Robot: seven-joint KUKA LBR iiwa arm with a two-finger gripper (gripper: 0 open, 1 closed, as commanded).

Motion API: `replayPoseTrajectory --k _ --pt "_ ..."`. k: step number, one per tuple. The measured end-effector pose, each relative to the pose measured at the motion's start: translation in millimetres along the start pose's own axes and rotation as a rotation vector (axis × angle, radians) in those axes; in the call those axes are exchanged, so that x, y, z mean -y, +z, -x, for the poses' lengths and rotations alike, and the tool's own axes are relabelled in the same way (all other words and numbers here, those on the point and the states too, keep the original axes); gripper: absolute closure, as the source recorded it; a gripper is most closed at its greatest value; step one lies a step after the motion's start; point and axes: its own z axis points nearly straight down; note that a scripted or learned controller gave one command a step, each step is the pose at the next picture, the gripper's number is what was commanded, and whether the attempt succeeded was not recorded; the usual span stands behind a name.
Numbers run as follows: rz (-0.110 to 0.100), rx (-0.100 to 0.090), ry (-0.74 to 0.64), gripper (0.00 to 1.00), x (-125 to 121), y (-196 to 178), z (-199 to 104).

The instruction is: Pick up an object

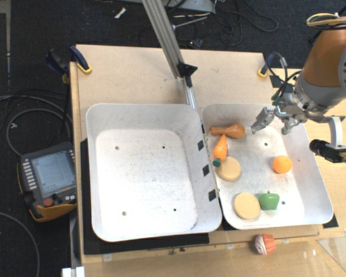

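Observation:
My gripper (275, 124) hangs open over the back of the right bin (311, 172), with nothing between its fingers. To its left lies a tan drumstick-shaped piece (229, 131), and below that an orange carrot (220, 148). A cream disc (229, 169) sits beside the carrot's tip. An orange ball (282, 164) rests below and slightly right of the gripper. Near the front of the bin are a second cream disc (247, 205) and a green pepper (269, 201), touching each other.
The left bin (104, 120) lies beside the right one. A small red and white object (264, 244) lies on the bench in front of the right bin. A metal pole (164, 30) slants up from between the bins. A teach pendant (49, 180) lies left of the bench.

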Motion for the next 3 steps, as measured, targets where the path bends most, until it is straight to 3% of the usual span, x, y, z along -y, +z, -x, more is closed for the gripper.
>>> replayPoseTrajectory --k 1,3 --pt "0.005 0.001 -0.001 0.0 -1 -3 0" --pt "0.0 0.0 0.002 0.0 3 105 9"
